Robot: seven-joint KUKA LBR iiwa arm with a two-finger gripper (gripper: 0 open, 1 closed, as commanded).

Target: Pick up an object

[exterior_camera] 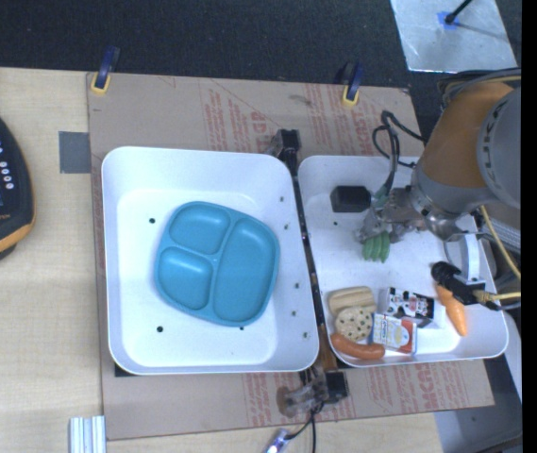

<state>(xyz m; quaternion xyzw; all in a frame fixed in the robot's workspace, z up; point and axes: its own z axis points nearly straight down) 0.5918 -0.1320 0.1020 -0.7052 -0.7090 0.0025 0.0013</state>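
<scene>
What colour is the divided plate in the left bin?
Light blue; the divided plate shows plainly in the camera view, lying in the left bin.

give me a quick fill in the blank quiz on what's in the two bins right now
1. The blue divided plate lies in the ____ bin.
2. The tool is down at a small bunch of ____ items in the right bin.
3. The plate has ____ compartments.
4. The small black block lies near the right bin's ____ edge.

Missing words: left; green; three; far
</scene>
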